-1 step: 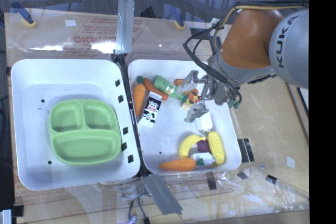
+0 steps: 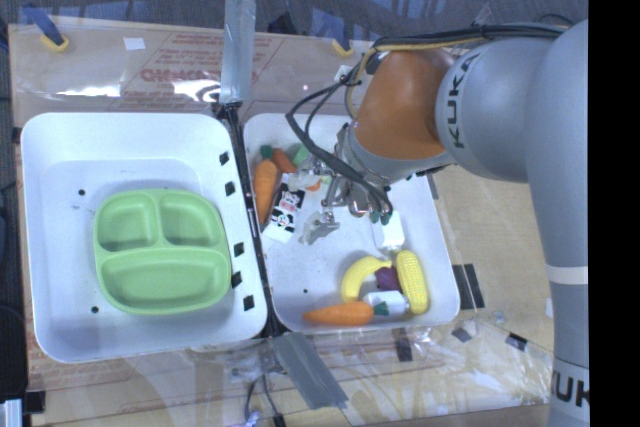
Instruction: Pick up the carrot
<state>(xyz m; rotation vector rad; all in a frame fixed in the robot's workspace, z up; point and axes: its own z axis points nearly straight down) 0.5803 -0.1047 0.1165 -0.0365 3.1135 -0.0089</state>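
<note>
Two carrots lie in the right bin [image 2: 432, 245]. One carrot [image 2: 265, 188] lies along the bin's left wall, with a shorter orange piece [image 2: 284, 158] just above it. The other carrot [image 2: 339, 314] lies flat against the front wall. My gripper [image 2: 336, 212] hangs over the middle of the right bin, below the orange wrist band. It sits to the right of the left carrot, beside a black-and-white toy [image 2: 286, 209], and nothing shows in its grasp.
A yellow banana [image 2: 358, 275], a corn cob [image 2: 412, 281] and a purple item [image 2: 386, 279] crowd the right bin's front right corner. The left bin [image 2: 50, 155] holds a green divided plate [image 2: 160, 250]. A grey bar [image 2: 238, 45] stands behind the bins.
</note>
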